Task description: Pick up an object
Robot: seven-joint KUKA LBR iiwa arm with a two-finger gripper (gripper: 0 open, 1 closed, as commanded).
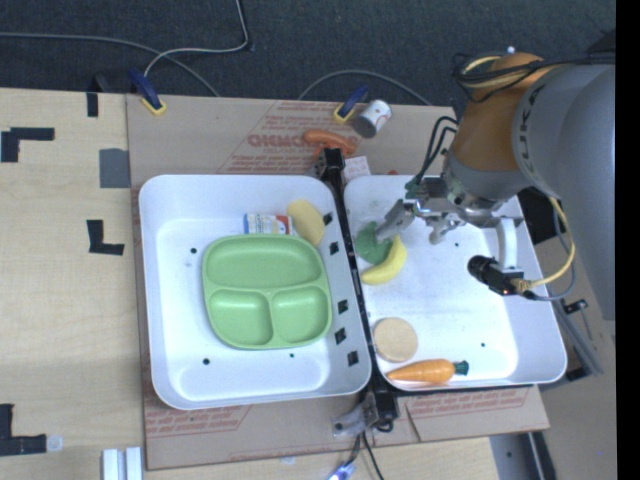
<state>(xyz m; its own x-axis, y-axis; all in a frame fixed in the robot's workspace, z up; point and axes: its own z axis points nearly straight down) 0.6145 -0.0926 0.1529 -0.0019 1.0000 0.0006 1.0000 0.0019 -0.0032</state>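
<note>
In the right bin [500, 353], a yellow banana [390, 264] lies by the left wall with a small green object [371, 245] resting against its upper end. My gripper [415, 227] hangs over the bin's upper left part, just right of these two. It is open, with nothing between its fingers. One fingertip [390, 223] is close to the green object; whether it touches is unclear. Near the bin's front lie a round tan disc [395, 339] and an orange carrot [424, 371].
The left bin [165, 298] holds a green divided plate [267, 290], a small carton [265, 224] and a yellow lemon-like piece [307, 221]. An orange item [329, 139] and a grey cylinder [371, 117] lie on the cardboard behind the bins. The arm's body looms at the right.
</note>
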